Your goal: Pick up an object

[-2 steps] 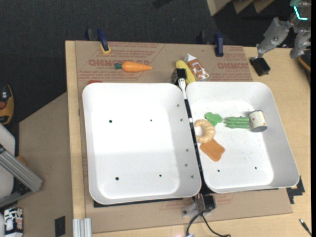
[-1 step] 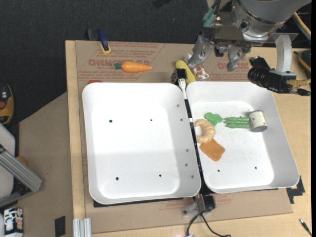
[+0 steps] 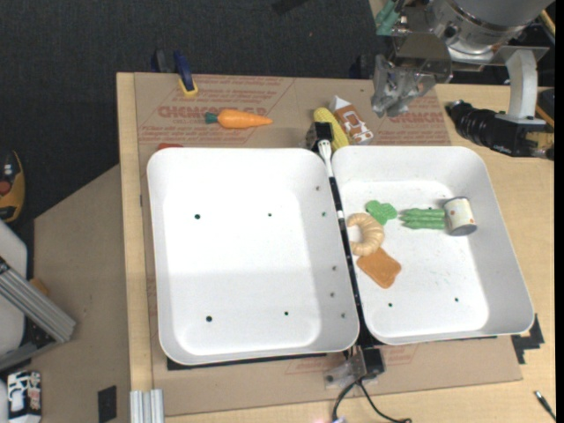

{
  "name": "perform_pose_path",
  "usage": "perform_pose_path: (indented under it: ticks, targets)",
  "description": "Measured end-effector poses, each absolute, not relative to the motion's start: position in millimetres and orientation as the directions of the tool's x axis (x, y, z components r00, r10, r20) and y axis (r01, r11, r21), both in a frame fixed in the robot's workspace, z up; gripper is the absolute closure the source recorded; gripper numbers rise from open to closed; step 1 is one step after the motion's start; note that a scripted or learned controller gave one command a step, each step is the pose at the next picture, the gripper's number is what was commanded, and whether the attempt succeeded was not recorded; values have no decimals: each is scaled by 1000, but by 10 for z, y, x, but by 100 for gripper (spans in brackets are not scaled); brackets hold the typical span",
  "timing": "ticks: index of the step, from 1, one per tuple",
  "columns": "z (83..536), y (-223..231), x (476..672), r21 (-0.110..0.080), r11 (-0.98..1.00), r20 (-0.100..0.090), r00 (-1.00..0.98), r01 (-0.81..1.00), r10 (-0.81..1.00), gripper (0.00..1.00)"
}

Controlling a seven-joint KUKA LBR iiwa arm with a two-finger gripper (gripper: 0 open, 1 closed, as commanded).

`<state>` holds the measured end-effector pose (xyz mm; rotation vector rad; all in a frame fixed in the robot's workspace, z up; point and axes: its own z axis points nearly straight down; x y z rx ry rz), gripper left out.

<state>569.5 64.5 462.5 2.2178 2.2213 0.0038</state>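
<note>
My gripper (image 3: 393, 98) hangs above the bench behind the back rim of the right bin (image 3: 493, 263), its fingers pointing down with nothing visible between them. In the right bin lie a pale ring-shaped pastry (image 3: 365, 233), an orange toast-like piece (image 3: 381, 268) just in front of it, a green leafy toy (image 3: 411, 216) and a small silver can (image 3: 459, 216) on its side. All of these lie well in front of the gripper.
The left bin (image 3: 176, 263) sits beside the right one. Behind the bins on the cardboard lie an orange carrot (image 3: 238, 119), a yellow banana-like toy (image 3: 327, 127), a brown-and-white packet (image 3: 352, 123) and a blue-and-yellow clamp (image 3: 185, 75).
</note>
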Motion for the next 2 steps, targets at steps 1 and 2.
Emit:
perform_pose_path:
  ticks: [1,2]
  targets:
    - [5407,652,5268,11,2,2,-2,1000,1000,100]
    - [5311,-612,4765,-1,-15,-2,15,1000,1000,100]
